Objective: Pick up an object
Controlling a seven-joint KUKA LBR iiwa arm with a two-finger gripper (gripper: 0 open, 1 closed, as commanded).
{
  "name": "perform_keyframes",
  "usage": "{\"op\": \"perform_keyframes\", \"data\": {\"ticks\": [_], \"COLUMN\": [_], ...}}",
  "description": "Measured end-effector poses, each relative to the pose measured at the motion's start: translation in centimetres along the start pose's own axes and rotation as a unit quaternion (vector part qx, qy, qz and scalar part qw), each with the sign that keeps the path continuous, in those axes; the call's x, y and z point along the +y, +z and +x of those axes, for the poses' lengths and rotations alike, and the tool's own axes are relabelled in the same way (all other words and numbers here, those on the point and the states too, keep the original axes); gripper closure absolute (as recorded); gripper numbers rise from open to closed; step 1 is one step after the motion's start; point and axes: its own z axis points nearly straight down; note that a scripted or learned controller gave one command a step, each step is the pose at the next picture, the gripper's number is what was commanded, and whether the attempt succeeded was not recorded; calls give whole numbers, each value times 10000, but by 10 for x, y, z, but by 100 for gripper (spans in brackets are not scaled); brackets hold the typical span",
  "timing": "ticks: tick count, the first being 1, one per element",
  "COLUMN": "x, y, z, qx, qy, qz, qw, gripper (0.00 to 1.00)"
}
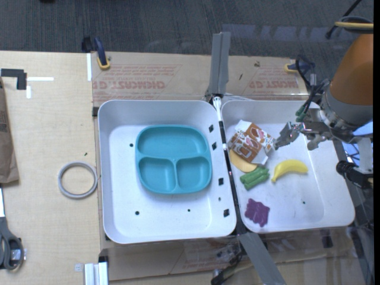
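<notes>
- At the far left of the frame, a roll of tape (78,179) lies on the wooden bench (47,135), well apart from both bins
- The left bin (113,218) holds a teal divided plate (174,159), lying flat near its middle
- In the right bin (332,212), the candidates for picking cluster at its left side: a snack packet (252,142) resting over a yellow disc (242,161), green pea pods (255,177) just below, a banana (289,169) to their right, and a purple piece (257,212) nearer the lower edge
- By my reading the task is barely started: every object lies on the bin floor and none is lifted
- The gripper (289,136) hangs above the right bin's upper middle, just right of the packet and above the banana, fingers parted with nothing between them
- The arm (354,70) enters from the upper right, wrist angled down and leftward toward the cluster; a descent and a closing grasp are what is left
</notes>
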Motion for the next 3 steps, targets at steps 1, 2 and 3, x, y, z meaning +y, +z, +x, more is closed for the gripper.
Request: {"op": "perform_keyframes", "data": {"ticks": [1, 2, 3], "x": [-13, -1, -13], "y": [105, 130, 136], "z": [3, -15, 16], "qx": [5, 8, 7], "qy": [492, 408, -405], "qz": [15, -36, 9], "qw": [9988, 9992, 9992], "gripper": [0, 0, 0]}}
